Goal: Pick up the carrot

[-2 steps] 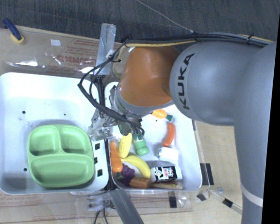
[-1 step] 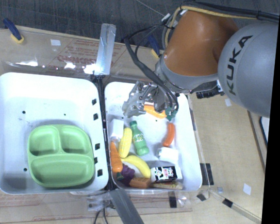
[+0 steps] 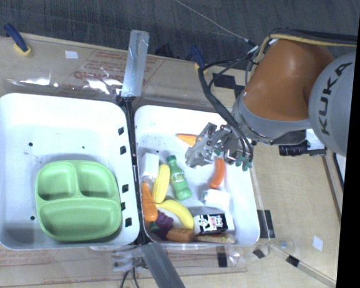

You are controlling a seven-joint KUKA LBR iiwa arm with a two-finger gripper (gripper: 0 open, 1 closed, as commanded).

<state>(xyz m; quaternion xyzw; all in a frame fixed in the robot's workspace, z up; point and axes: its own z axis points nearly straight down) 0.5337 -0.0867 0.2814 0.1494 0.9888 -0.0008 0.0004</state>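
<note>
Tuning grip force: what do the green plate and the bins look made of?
Green plate: likely moulded plastic, matte, with soft rounded dividers and an even colour. Bins: probably thin, smooth white plastic with a slight sheen; can't confirm from the look alone.

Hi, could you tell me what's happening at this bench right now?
A KUKA arm reaches in from the right, its gripper low over the right bin, which holds toy food. An orange carrot lies just beside the gripper, not visibly held. The left bin holds a green divided plate.
</note>
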